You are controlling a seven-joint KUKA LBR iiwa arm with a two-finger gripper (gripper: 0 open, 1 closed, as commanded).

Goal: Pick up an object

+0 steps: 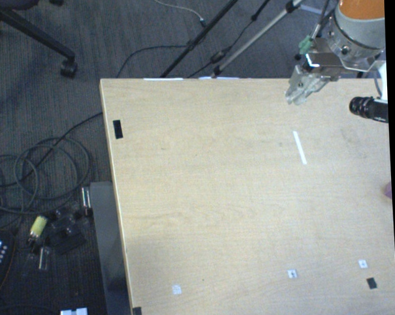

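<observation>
Object: a thin white strip [300, 148], straight and narrow like a short stick or a piece of tape, pale against the wood.

Object's position: it lies flat on the bench top [219, 205] in the upper right part, angled slightly so that its lower end points a little to the right.

Gripper: the gripper [304, 89] hangs over the far right corner of the bench, below the arm [355, 22] with its orange band. It is blurred, so whether it is spread or pressed together cannot be told.

Object and gripper: the strip sits near the gripper, on the nearer side of it and apart from it.

Other items: a black cylinder [368, 107] juts in from the right, just right of the gripper. A purple object [388, 190], possibly a toy, peeks in at the right edge.

Surface: light wood, with a black tag [117, 129] near its left edge and small markers along the near side.

Room: dark grey carpet [38, 102], coiled cables [47, 166] at left, a chair base [42, 33] at top left and slanted poles [244, 37] behind the bench.
</observation>
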